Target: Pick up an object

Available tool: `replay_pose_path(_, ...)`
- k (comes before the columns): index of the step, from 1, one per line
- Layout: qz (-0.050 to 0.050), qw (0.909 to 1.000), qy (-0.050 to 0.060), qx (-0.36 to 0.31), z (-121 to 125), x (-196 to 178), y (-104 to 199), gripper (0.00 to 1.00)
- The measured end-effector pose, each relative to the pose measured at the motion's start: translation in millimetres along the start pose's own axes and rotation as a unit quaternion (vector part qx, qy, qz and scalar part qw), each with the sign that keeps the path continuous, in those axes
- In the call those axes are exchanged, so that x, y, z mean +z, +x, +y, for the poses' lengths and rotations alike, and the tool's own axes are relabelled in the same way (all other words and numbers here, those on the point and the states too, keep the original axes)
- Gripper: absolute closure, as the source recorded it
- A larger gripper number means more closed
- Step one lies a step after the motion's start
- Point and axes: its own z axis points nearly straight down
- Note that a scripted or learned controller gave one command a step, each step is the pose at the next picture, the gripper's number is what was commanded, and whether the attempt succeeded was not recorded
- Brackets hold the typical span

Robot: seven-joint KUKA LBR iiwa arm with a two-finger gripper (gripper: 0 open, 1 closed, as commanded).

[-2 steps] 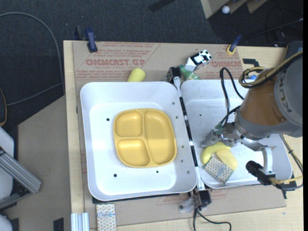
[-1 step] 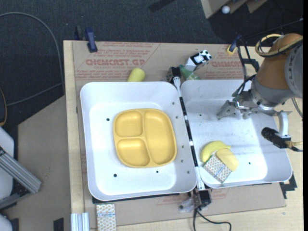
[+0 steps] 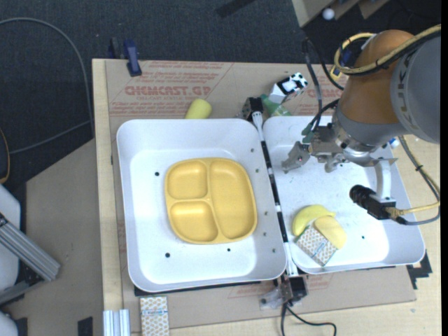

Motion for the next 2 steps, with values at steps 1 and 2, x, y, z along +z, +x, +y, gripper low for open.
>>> replay_pose_path(1, -0.001, 1.0000, 0.001, 0.001, -20.6, 71.8, -45.1, 0.00)
replay_pose_path(2, -0.001, 1.0000, -0.001, 0.001, -88.1, 100.0, -42.9, 0.00)
